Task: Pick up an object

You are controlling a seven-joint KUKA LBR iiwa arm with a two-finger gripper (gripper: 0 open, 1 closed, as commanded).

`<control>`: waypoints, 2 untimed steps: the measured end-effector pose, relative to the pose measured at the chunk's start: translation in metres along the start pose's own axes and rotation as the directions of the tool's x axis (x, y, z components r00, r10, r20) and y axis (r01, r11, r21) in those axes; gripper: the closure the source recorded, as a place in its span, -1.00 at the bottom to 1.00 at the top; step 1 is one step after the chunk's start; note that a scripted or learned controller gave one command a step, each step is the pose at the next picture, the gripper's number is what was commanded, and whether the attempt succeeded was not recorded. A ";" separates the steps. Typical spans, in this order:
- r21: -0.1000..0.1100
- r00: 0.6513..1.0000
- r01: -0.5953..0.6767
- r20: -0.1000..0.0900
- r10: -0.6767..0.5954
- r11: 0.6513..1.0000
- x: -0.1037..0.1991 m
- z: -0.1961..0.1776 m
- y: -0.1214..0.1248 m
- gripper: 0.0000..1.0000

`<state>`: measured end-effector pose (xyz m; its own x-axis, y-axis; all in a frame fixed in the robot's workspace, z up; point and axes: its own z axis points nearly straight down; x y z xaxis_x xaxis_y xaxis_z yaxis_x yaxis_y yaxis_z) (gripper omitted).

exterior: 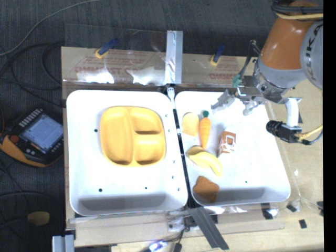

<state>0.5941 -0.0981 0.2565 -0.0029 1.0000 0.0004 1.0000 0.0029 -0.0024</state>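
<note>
Seen from the fixed camera above the counter, the jaws (234, 100) hang over the far edge of the right bin (262, 156), spread apart and holding nothing. To do the pick well, I would judge it best to come straight down on a piece standing clear of its neighbours — the small orange-and-white box (227, 142) lies apart from the rest, near the bin's middle, so it looks the safest target.

The carrot (204, 130) lies just beside a pale yellow piece (190, 124) along the left wall, which would crowd the jaws. The banana (206, 160) and a brown bread-like lump (206, 188) lie nearer the front. The left bin (84, 140) holds a yellow divided tray (132, 135).
</note>
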 end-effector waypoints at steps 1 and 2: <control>0.001 0.987 -0.160 0.000 0.160 0.987 0.045 0.020 0.044 -1.00; 0.001 0.990 -0.138 0.003 0.138 0.990 -0.011 0.087 0.038 -1.00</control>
<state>0.6324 -0.1092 0.1694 0.1354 0.9908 -0.0030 0.9908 -0.1354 -0.0031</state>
